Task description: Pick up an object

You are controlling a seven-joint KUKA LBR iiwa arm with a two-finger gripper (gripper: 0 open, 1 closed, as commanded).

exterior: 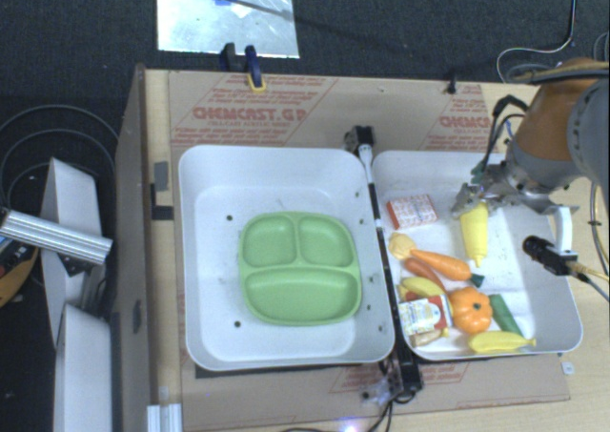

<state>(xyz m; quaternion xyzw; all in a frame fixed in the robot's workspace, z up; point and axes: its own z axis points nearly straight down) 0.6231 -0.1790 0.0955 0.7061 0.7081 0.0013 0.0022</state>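
1. Brown cardboard bench (286,101) bears two white bins.
2. Right bin (558,311) holds toy food; yellow corn (475,234) lies near its middle.
3. Gripper (479,194) hovers at the corn's top; finger state unclear.

Arm (562,125) comes in from the right edge, grey link with the orange band showing above the wrist, bent down toward the bench. Wrist is angled down and to the left in the view. Gripper (477,194) sits low at the end of it, tip pointing down-left; the metal end is small and blurred here.
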